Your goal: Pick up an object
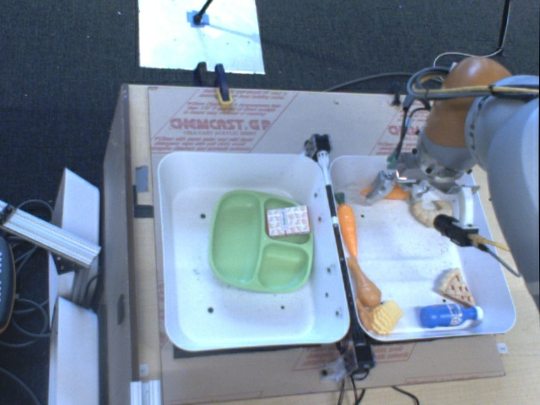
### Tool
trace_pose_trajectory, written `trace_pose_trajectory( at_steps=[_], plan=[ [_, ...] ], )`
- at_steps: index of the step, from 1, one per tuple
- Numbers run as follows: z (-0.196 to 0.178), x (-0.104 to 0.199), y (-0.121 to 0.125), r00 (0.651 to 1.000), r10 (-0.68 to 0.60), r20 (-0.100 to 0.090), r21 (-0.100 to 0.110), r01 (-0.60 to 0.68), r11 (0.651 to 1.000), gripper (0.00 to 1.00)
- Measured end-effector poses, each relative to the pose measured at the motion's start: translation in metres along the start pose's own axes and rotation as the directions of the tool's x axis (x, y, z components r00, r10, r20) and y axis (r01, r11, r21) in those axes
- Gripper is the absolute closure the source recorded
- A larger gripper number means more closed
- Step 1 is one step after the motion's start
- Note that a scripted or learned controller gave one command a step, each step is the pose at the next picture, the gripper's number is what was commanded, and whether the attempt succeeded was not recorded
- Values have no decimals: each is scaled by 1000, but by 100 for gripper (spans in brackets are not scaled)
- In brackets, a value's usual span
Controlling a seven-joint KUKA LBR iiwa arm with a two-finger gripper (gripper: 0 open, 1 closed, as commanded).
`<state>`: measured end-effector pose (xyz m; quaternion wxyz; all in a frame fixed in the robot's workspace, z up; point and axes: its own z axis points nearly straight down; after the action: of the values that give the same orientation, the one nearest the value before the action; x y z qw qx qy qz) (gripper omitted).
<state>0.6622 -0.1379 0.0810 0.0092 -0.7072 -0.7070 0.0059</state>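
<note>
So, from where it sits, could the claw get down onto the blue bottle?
Probably yes. The blue bottle lies alone at the right bin's near edge, nothing on top; the claw is at the far end.

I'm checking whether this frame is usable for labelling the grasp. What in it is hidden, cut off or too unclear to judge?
- Gripper: the arm's wrist covers it from above, so the state of the jaws and any contact cannot be judged.
- Orange object and pale object in the right bin: partly under the gripper, identity unclear.
- Arm: cut off by the frame's right edge.
- Print on the blue bottle: too small to read.
</note>
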Motion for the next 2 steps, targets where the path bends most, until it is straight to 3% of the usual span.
trace_pose_trajectory(
  at_steps=[2],
  plan=[
    [1,-2,1,1000,0,-1,4,0,1000,0]
  ],
)
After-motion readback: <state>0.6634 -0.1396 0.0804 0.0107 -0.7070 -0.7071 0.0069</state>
